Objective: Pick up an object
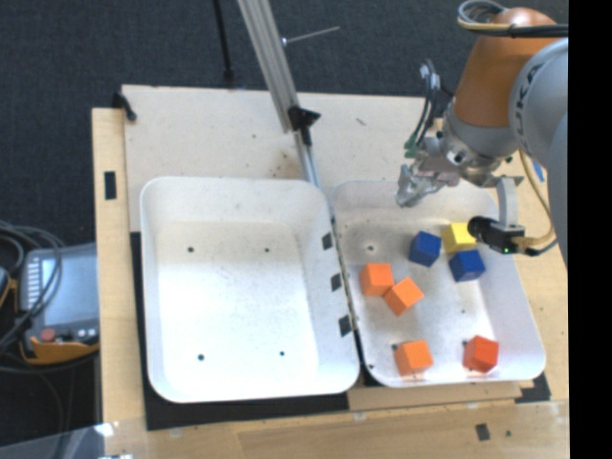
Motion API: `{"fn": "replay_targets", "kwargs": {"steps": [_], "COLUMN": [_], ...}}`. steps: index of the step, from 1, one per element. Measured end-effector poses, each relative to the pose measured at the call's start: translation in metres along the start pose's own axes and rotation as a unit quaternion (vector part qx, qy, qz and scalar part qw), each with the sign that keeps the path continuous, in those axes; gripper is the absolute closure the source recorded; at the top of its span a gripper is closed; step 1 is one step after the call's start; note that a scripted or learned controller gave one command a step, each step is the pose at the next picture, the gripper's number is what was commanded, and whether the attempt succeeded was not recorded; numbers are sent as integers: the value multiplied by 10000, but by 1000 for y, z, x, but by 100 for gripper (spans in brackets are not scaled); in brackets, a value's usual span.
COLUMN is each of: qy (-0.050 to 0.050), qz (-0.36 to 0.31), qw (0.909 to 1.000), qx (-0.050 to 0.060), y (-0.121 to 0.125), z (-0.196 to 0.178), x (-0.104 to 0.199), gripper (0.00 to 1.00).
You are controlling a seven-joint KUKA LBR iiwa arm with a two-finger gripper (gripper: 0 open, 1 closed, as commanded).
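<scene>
Whether the fingers of the gripper [413,193] are parted or closed cannot be told; nothing is seen between them. The gripper is held over the far left part of the right bin [516,352]. Nearest it lie a blue cube [426,248] and a yellow cube [458,235], with orange cubes [377,277] nearer.
</scene>
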State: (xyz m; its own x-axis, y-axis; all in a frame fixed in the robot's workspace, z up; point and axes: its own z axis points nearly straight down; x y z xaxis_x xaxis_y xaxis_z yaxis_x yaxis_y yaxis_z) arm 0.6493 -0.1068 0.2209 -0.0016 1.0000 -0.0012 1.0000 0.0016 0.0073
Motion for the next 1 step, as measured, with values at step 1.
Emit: {"fn": "replay_targets", "kwargs": {"steps": [1], "qy": [15], "qz": [-29], "qw": [10000], "qx": [31], "y": [-4], "z": [-9], "x": [61], "gripper": [100]}}
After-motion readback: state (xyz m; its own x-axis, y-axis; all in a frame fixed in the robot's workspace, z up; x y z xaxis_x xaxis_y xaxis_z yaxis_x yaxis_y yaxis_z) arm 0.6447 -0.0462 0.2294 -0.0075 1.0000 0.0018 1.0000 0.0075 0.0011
